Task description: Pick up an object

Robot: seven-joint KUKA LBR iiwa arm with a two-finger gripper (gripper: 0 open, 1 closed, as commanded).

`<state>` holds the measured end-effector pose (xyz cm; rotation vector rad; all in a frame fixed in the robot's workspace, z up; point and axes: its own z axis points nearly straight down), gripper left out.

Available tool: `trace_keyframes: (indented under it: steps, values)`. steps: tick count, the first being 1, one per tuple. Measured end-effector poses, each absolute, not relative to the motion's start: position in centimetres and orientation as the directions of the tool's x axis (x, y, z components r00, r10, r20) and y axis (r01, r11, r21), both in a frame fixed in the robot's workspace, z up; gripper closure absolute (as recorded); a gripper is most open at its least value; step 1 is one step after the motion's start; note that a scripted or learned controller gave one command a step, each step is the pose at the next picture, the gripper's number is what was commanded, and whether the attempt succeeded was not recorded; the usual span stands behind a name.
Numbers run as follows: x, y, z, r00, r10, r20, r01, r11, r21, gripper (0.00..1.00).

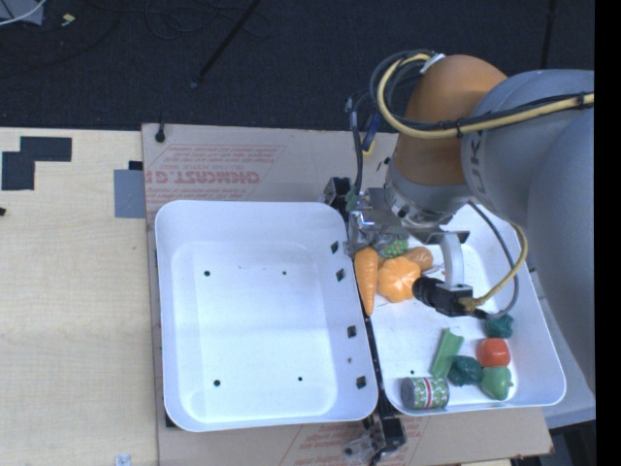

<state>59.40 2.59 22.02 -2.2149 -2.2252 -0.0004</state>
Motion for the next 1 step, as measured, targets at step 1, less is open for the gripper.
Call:
trace_keyframes:
  steps: [1]
  values:
    - [60.71, 7.67, 25.96, -0.005, 1.0, 0.001, 1.0, 0.005, 0.001, 1.0]
